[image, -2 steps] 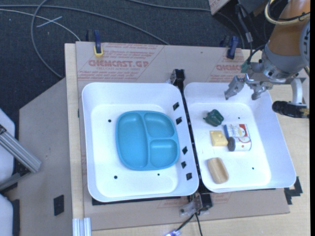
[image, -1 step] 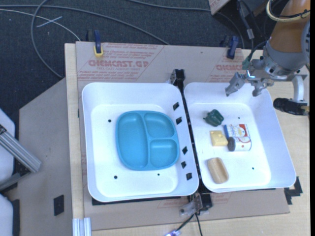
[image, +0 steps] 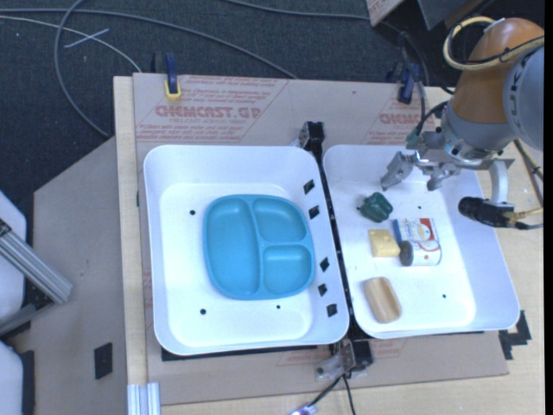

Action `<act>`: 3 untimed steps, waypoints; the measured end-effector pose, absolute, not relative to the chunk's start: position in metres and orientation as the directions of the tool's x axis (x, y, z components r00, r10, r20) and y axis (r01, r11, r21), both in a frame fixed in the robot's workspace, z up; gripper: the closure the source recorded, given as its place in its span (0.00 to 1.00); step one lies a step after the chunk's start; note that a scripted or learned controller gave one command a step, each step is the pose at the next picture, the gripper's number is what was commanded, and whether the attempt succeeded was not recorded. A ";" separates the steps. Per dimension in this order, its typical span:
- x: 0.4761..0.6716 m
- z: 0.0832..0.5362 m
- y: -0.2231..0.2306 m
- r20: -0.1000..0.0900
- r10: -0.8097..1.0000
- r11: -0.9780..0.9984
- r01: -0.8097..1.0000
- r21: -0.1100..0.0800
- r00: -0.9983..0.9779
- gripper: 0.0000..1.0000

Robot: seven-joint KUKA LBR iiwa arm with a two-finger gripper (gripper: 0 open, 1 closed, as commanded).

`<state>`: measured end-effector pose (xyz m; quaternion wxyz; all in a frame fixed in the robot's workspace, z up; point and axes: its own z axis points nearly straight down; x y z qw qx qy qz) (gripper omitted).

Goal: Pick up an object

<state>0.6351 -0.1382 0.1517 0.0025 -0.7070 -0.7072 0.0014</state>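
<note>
Gripper point(image: 417, 173) metallic, splayed open above crumpled green object point(image: 376, 206)

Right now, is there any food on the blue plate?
No, it has none. The blue plate lies flat in the left bin, and all three compartments show bare blue.

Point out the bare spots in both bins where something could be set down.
Left bin: only a bare margin around the blue tray, widest at the front corners. Right bin: bare along the right side and front right. Crowded around the green thing, yellow block, packet and tan piece.
</note>
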 end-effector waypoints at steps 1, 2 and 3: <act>0.636 0.116 -0.139 0.001 1.000 -0.001 1.000 0.010 0.001 0.00; 0.634 0.105 -0.139 0.000 1.000 0.000 1.000 0.002 0.000 0.00; 0.635 0.115 -0.139 0.000 1.000 0.000 1.000 0.002 0.000 1.00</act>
